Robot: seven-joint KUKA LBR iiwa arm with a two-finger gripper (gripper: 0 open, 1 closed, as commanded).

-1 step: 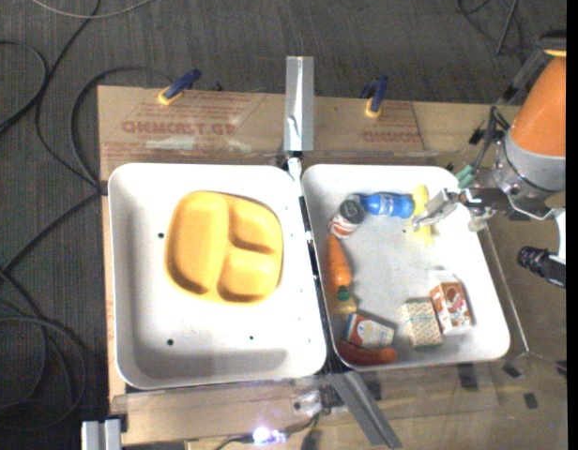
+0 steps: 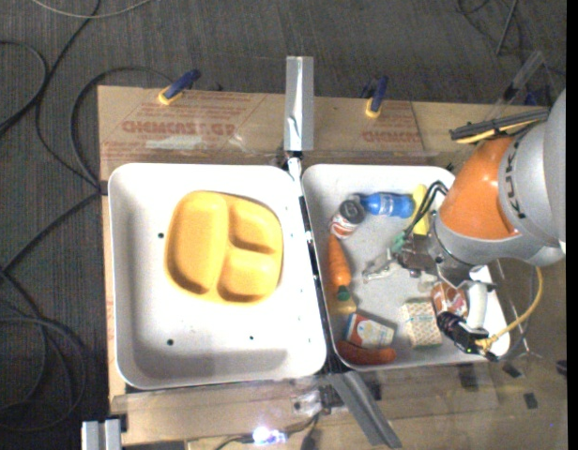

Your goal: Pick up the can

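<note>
**A:** Where is the can?

**B:** In the right bin, near its upper left corner. It is small, with a red and white side and a pale round top that faces up toward the camera. It seems to stand upright, though at this size I can't read any label.

**A:** What is around it?

**B:** A blue bottle lies on its side just to the right, its dark cap end touching or almost touching the can. Just below the can, a carrot lies lengthwise along the bin's left wall. Further down are a small red and white packet and a sausage at the bottom edge, with a pale patterned box to their right.

**A:** And the arm?

**B:** It comes in from the right, its orange band over the bin's right side. The gripper hangs over the middle of the bin, below and to the right of the can and apart from it. It looks like a tangle of metal parts from here, and I cannot tell how far it is opened, or see anything clearly held in it.

**A:** The left bin?

**B:** It holds a yellow divided tray, sitting a little above the middle.
</note>
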